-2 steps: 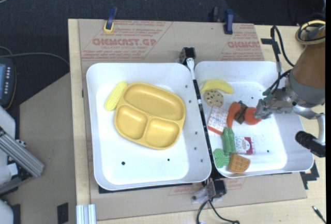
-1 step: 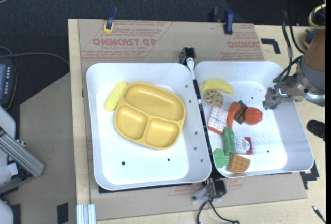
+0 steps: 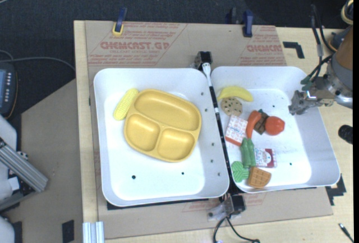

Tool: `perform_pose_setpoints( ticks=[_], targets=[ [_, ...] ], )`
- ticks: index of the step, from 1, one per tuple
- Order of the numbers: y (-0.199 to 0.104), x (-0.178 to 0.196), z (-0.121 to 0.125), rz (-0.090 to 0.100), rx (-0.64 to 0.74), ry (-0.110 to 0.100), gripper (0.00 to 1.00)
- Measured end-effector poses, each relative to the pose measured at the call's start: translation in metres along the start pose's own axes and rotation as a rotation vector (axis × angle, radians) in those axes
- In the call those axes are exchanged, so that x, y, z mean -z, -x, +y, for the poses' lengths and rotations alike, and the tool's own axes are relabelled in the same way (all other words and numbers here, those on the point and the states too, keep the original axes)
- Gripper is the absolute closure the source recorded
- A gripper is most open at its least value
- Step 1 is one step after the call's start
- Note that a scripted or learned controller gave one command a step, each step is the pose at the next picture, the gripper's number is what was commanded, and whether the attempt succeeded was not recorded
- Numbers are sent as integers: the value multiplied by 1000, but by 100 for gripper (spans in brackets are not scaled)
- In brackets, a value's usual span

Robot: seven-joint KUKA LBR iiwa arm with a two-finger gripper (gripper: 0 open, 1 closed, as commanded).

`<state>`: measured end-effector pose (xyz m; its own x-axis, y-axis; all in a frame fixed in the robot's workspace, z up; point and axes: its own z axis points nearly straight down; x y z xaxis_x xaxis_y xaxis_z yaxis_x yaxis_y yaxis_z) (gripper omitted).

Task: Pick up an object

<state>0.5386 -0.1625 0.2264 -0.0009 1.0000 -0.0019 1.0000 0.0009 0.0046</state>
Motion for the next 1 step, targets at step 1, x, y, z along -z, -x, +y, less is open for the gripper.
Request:
perform_pose_setpoints(
  ticks=[1],
  targets=[
    [-55, -9, 6, 4, 5, -6, 100]
  ],
)
